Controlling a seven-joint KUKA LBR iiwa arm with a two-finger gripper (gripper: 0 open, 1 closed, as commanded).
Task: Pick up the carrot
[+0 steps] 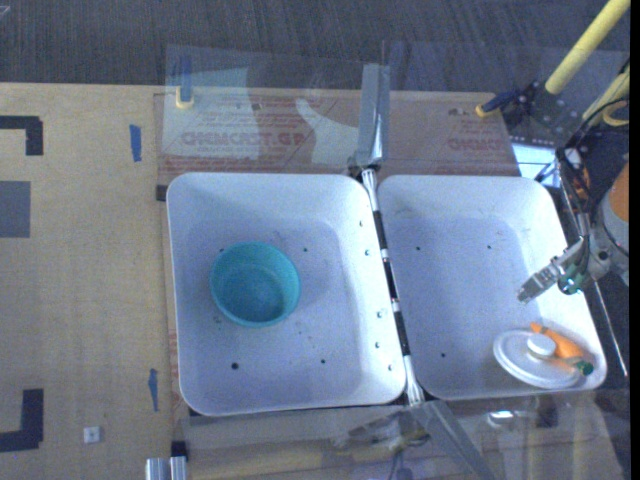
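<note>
The carrot (566, 345) is small and orange with a green end. It lies in the near right corner of the right bin (450, 228), resting against a round white lid (527, 360). My gripper (545, 281) hangs over the right side of that bin, up and slightly left of the carrot and apart from it. Nothing shows in its grasp.
A teal bowl (255, 284) stands in the middle of the left bin (200, 208). A raised divider (385, 288) runs between the two bins. The right bin's wall is close behind the carrot. Cables and a yellow pole (590, 33) sit at the far right.
</note>
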